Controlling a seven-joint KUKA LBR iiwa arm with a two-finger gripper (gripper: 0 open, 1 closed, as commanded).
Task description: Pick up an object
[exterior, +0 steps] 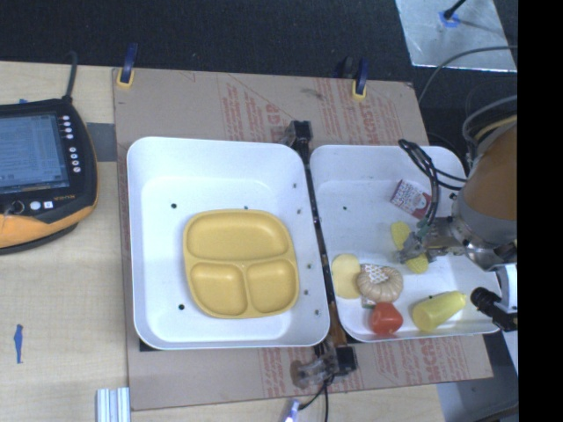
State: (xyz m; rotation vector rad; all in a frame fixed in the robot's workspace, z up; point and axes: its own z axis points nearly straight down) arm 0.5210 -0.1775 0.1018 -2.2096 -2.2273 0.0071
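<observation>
The arm comes in from the right and its gripper [420,246] sits low over the right bin [352,170], in that bin's right half. The nearest things to it are two small yellow pieces: one [400,232] just to its left and a little up the view, the other [417,263] directly below it, so close it seems to touch or lie under the tip. Whether either is actually between the jaws cannot be made out at this size, and how far the jaws stand open cannot be told.

The other candidates lie further off. A red and white packet [408,197] rests up the view from the gripper, tilted. A yellow oblong object [437,309] lies toward the bin's near edge, its long axis running left to right with a slight upward slant. Left of that sit a red object [384,318], a round beige and white item [379,281] touching it from above, and a pale yellow disc [345,275] against the bin's left wall.

The left bin [149,236] carries a yellow divided plate [240,262], well apart from the arm.

Judging by position, the small yellow piece under the tip is the likeliest target, so the move would turn on a short descent rather than any sideways travel.
</observation>
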